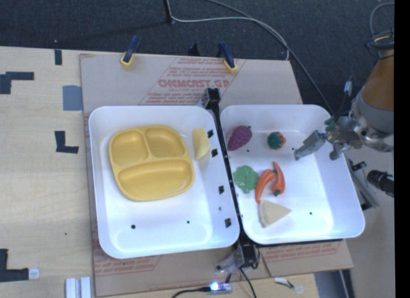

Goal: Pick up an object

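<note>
The gripper, fingers spread apart and holding nothing, hangs over the right bin near its 3 o'clock rim, with bare white floor beneath. Toward 9 o'clock sit a tomato-like toy and purple grapes; toward 8 o'clock an orange-red chilli, long axis running 1 to 7 o'clock, touches a green vegetable, above a pale wedge. The left bin holds a yellow divided plate and a yellow piece. Both rest on cardboard.
</note>
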Robot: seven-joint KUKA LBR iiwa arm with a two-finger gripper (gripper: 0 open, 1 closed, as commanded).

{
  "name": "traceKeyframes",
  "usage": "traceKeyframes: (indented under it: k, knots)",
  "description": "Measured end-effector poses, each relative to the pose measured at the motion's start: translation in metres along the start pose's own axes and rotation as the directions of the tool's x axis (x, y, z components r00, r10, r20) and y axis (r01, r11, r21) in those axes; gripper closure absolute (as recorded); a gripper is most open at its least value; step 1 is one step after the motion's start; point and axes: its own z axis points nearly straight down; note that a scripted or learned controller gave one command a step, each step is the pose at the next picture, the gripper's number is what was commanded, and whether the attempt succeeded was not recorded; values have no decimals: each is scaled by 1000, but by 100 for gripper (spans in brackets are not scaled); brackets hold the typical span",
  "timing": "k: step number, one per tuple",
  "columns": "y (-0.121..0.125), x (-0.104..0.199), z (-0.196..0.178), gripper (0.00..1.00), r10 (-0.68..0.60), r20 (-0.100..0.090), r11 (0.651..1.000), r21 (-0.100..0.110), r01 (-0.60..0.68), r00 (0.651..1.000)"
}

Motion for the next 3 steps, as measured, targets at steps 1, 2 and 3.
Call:
traceKeyframes:
  k: [1,2,3]
  knots:
    - [1,0,-2,0,-1,1,1000,-5,1,1000]
    - [7,-7,53,0,0,0,1000,0,0,1000]
    - [11,-13,99,0,-1,0,1000,0,1,1000]
